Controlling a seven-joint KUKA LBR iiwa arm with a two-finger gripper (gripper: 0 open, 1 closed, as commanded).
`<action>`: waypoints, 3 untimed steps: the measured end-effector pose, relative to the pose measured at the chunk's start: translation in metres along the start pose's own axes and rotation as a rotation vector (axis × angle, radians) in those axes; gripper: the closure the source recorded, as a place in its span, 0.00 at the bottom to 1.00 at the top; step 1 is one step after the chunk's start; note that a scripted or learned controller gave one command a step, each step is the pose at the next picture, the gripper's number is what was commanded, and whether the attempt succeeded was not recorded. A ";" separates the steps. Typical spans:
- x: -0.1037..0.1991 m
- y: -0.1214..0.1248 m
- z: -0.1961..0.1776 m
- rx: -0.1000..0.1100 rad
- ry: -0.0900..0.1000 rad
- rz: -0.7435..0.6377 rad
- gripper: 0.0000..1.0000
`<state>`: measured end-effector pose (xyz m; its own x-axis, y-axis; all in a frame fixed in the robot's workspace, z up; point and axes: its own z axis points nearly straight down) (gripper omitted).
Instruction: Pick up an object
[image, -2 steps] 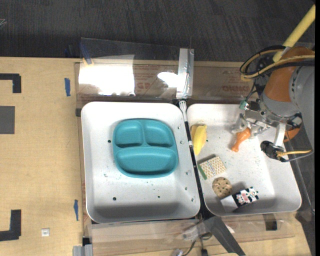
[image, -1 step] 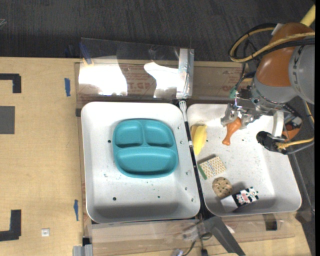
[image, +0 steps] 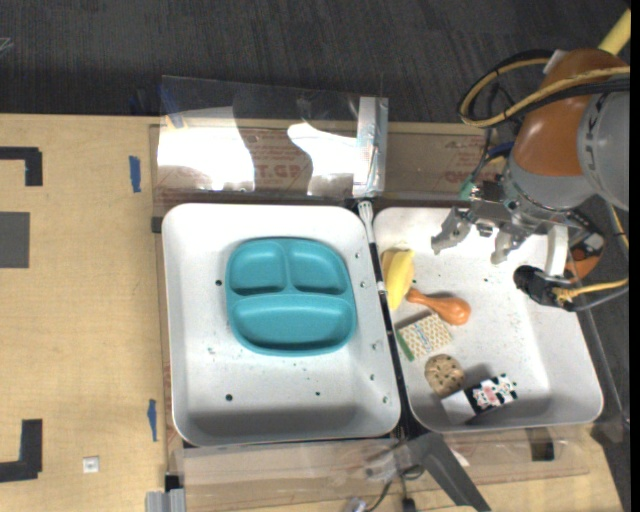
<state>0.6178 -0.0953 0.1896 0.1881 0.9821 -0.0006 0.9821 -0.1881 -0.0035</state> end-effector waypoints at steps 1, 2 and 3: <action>-0.028 -0.071 0.103 -0.006 0.002 0.073 0.00; -0.007 -0.017 0.103 -0.010 -0.001 -0.047 0.00; -0.007 -0.015 0.094 -0.013 -0.001 -0.046 1.00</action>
